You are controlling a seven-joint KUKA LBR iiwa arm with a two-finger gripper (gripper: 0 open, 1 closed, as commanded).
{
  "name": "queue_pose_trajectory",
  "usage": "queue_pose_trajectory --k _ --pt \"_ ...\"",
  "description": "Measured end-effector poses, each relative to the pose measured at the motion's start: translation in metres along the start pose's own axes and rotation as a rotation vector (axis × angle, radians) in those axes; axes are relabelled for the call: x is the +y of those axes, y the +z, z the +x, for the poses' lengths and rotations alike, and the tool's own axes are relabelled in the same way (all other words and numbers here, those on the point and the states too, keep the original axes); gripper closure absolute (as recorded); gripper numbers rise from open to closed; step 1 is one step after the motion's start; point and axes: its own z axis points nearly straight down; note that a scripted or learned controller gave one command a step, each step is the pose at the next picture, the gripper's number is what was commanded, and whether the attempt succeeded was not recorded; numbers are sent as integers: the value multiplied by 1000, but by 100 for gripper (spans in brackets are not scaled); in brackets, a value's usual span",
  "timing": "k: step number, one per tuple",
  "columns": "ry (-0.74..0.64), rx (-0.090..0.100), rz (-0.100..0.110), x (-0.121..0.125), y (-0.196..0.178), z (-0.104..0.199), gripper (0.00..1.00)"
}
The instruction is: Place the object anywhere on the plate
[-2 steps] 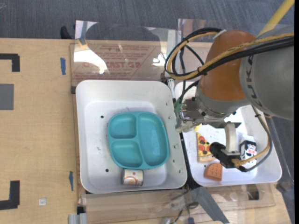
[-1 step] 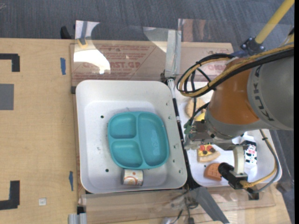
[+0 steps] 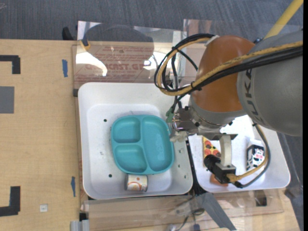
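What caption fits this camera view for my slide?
KUKA arm reaches over the right bin, while the teal divided plate sits in the left bin.

I read part of "KUKA", black letters on the grey arm (image 3: 269,88) at frame right. Reddish print on the clear sheet (image 3: 120,64) along the worktop's far edge is mirrored; I can't make it out. Nothing else legible.

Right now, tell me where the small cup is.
In the camera view, the small cup lies on its side in the left bin, against that bin's near wall, just below the teal divided plate.
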Motion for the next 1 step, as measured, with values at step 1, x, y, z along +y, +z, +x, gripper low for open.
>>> queue_pose_trajectory --k 1 --pt "13 -6 9 -7 41 -64 100"
